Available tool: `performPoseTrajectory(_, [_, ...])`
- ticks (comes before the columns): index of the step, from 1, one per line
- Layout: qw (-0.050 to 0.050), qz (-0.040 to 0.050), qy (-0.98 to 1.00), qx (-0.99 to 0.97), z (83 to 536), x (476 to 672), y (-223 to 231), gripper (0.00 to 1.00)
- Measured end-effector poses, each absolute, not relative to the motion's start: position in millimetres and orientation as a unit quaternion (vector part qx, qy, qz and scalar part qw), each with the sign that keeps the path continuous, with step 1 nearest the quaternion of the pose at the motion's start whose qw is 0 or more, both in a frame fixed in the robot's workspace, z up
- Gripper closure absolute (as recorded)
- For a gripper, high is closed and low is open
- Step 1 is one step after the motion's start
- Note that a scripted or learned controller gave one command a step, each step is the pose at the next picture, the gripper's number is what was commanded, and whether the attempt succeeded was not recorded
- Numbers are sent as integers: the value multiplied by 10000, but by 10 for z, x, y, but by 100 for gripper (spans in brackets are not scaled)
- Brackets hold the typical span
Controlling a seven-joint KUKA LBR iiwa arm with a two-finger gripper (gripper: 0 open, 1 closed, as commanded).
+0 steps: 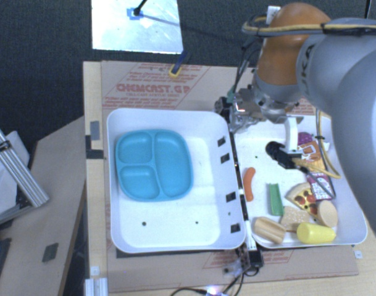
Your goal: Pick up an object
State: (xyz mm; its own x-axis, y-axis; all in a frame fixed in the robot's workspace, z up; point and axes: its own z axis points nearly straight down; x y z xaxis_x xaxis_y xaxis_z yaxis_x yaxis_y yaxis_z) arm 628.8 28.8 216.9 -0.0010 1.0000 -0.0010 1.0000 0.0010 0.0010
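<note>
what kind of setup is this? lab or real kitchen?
Likely a robot lab grasping bench, not a kitchen: two white bins on a board, toy food like a hot dog bun, and a blue divided plate.

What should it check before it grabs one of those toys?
1. Toys within reach: ok. The right bin holds a sausage, green stick, pizza slice, bread roll and yellow piece.
2. Pincer above a toy: not ok. It sits at the bin's far left corner.
3. Pincer open: cannot tell.
4. An easy target: ok. The sausage lies apart from the rest.
5. Left bin: ok. The blue tray lies away from the toys.
</note>
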Motion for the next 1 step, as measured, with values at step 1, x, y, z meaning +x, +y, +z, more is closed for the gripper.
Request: performPoseTrajectory(1, [9,11,7087,7055,2269,6228,364,100])
